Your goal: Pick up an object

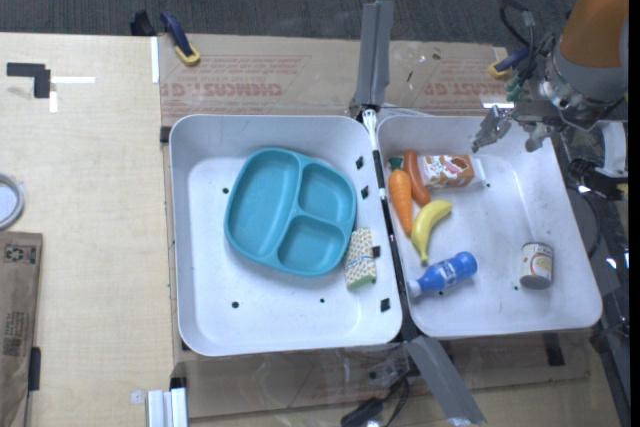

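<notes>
Camera view: the left bin [190, 245] holds a blue plate [290, 211] and a sponge [361, 259]. The right bin [570, 305] holds a carrot [401, 199], sausage [415, 177], packet [446, 170], banana [429, 224], bottle [443, 275] and can [536, 265]. The gripper [512, 127] hangs over the right bin's far edge; jaw state unclear. Cardboard [260, 75] lies behind the bins on the pale bench [80, 175].

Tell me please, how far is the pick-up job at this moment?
Nothing looks done yet. The carrot, banana, blue bottle, can and snack packet all lie on the floor of the right bin. In hand: the gripper is above that bin's far edge, with nothing visible between its fingers. Left: descend, grasp one object and lift it.
</notes>
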`<state>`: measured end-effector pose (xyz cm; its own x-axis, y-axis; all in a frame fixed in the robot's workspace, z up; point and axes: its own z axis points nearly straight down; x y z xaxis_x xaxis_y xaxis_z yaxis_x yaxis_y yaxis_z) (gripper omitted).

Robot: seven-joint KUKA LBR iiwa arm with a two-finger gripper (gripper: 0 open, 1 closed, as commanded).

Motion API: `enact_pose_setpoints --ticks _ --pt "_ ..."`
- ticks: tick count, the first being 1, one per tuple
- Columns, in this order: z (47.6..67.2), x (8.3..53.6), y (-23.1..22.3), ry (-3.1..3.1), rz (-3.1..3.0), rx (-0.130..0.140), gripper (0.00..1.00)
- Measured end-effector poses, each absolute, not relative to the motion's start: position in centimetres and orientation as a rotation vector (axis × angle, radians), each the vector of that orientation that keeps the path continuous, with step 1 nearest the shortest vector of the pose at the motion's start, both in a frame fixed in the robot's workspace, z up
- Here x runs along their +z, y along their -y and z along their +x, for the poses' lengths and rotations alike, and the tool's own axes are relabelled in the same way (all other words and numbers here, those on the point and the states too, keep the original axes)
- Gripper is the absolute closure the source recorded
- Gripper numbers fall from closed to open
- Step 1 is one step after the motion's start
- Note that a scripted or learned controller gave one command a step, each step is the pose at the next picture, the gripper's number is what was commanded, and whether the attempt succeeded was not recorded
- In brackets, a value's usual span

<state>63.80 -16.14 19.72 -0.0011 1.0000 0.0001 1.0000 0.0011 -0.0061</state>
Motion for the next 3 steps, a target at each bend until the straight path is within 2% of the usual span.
enact_pose_setpoints --ticks 1,2,3 --pt "60.3 8.9 14.8 2.38 -2.046 0.003 0.0" --pt "57.8 11.9 15.7 2.317 -2.116 0.004 0.0" --pt "64.7 9.1 11.1 2.057 -2.328 0.067 0.0"
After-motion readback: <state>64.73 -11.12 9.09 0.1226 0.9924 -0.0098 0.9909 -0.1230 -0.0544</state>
